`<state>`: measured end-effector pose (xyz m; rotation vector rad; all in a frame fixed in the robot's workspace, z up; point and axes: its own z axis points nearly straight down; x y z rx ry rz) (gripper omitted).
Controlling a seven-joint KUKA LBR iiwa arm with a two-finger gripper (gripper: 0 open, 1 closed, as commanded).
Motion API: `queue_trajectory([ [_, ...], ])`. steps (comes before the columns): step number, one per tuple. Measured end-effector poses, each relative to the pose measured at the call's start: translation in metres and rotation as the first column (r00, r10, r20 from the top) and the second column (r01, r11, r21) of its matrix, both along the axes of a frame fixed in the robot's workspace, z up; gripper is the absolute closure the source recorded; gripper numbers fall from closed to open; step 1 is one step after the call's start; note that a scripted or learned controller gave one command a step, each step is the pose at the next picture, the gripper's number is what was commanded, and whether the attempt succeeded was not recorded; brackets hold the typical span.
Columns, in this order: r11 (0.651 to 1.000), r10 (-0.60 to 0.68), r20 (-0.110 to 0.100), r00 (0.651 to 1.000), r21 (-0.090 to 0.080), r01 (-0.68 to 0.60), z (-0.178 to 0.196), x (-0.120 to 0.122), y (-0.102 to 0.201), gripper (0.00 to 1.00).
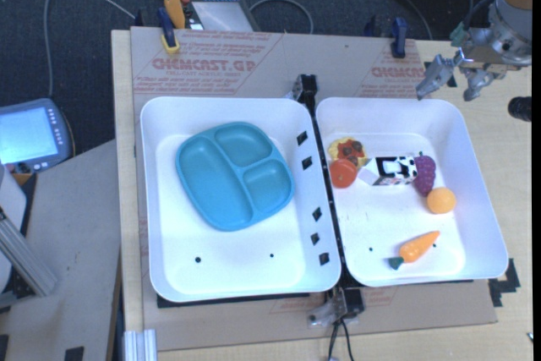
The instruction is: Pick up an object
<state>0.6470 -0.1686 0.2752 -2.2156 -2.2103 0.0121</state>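
Note:
My gripper (453, 79) hangs above the far right corner of the right bin (473, 152), its fingers spread open with nothing between them. Inside that bin lie a toy carrot (418, 247), an orange ball (440, 200), a purple grape bunch (424, 173), a black-and-white carton (395, 170), a red tomato (342, 174) and a yellow-red toy (348, 150). All of them sit below and to the left of the gripper, well apart from it.
The left bin (161, 207) holds a blue divided plate (235, 174). Black clips run along the divider between the bins (314, 182). Clamps (171, 19) stand at the bench's far edge, and a tablet (30, 134) lies off to the left.

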Motion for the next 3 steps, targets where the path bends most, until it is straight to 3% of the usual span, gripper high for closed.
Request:
queue_trajectory([
  [1, 1.000, 0.003, 0.013, 1.000, -0.003, -0.003, 0.008, 0.002, 0.001, 0.00],
  [3, 1.000, 0.002, 0.007, 1.000, -0.001, -0.002, -0.098, -0.003, -0.005, 0.00],
])
